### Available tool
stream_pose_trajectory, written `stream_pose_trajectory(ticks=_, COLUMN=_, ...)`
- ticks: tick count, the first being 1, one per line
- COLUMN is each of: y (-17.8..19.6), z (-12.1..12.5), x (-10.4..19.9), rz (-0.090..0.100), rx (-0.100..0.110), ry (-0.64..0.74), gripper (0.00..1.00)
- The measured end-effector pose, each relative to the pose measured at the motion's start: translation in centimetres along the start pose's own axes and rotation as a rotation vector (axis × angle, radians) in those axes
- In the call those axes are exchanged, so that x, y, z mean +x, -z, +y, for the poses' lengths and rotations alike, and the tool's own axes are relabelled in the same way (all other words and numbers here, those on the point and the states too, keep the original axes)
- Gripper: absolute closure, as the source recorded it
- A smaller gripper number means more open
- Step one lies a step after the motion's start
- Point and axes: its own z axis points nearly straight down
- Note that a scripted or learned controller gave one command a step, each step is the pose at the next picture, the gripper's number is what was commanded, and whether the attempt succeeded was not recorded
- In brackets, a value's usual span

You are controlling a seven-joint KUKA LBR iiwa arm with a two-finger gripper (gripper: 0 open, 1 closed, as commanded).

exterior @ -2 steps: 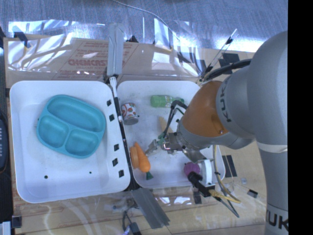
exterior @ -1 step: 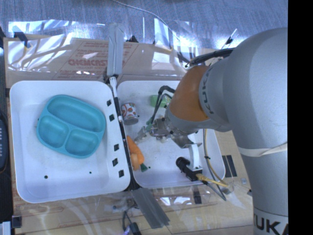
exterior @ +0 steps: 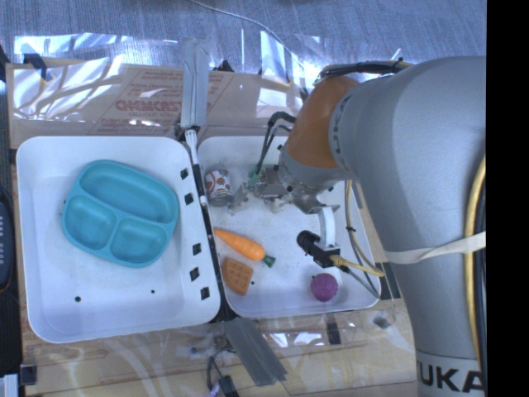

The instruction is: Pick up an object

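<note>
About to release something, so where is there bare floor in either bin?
Left bin: open floor below and left of the blue divided plate. Right bin: crowded, with a small patch between waffle and purple ball, under the carrot.

Bright, even daylight falls on my bench; both white bins [exterior: 50, 304] run close to overexposed. Hard glare flares off the crinkled foil [exterior: 66, 64] behind them. My arm [exterior: 413, 164] throws a soft shadow across the right bin's floor. Focus is slightly soft throughout, fine detail smeared and grainy.
</note>
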Motion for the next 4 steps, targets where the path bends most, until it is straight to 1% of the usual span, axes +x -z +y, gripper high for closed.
stream_pose_trajectory(ticks=1, y=-0.1, z=-6.2, x=0.8, rz=0.000, rx=0.002, ry=0.002, gripper=0.00)
stream_pose_trajectory(ticks=2, y=0.2, z=-11.7, x=1.0, rz=-0.007, rx=-0.010, ry=-0.002, gripper=0.00)
stream_pose_trajectory(ticks=3, y=0.0, z=-3.4, x=1.6, rz=0.000, rx=0.000, ry=0.001, gripper=0.00)
stream_pose_trajectory(ticks=4, y=0.9, z=-3.5, x=1.6, rz=0.002, rx=0.003, ry=0.005, gripper=1.00)
